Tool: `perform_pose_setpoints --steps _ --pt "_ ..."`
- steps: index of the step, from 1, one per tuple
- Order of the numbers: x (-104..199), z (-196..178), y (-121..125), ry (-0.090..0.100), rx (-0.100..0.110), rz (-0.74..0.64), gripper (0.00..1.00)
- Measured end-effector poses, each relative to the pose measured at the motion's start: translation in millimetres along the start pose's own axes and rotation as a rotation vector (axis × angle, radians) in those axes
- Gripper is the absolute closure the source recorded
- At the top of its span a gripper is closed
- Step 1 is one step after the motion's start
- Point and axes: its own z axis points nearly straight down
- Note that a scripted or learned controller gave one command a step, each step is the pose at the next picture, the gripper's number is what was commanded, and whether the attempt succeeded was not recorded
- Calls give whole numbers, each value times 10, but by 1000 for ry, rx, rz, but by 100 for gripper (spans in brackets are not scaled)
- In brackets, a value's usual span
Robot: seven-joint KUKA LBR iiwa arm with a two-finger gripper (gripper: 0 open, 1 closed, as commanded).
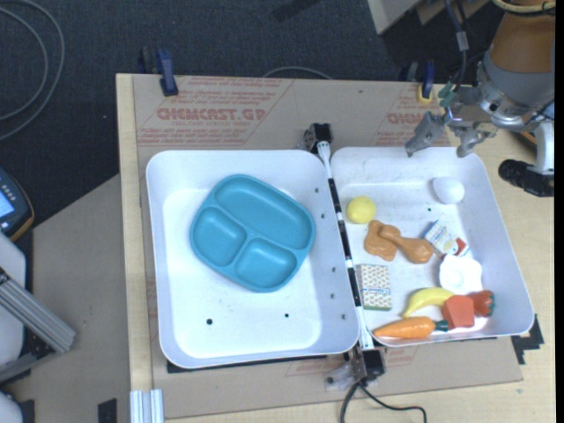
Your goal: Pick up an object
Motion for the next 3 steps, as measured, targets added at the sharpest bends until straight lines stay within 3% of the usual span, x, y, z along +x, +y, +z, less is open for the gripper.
perform_pose_setpoints --steps 1,2,3 --pt "193 1313 -728 5 17 1 0" --pt "400 1631 -737 3 7 -2 0" --pt "386 1501 -719 1 -1 1 100"
